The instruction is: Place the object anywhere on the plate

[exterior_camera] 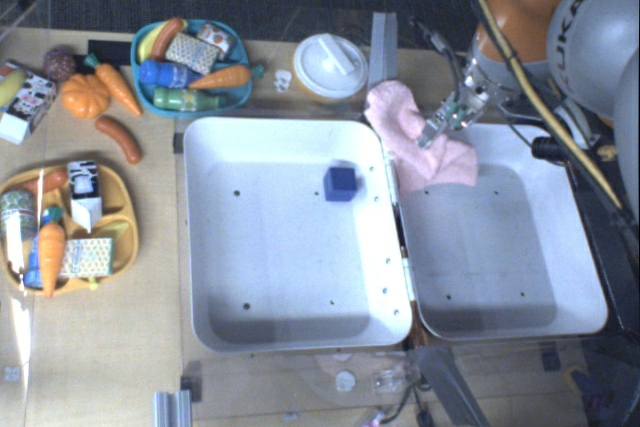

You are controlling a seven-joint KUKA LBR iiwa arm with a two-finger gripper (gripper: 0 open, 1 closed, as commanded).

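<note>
Closest in, the left bin [290,315] holds just a small blue block [341,183], sitting near its far right corner. Beyond it a pink cloth [420,150] drapes over the right bin's [510,315] far left rim. It looks soft and light (likely to sag), best pinched at a bunched fold. The gripper [440,127] sits on the cloth's top; how its fingers stand I cannot tell.

Block [341,183] in left bin [250,315]; cloth [415,147] across right bin's [520,315] rim.
</note>
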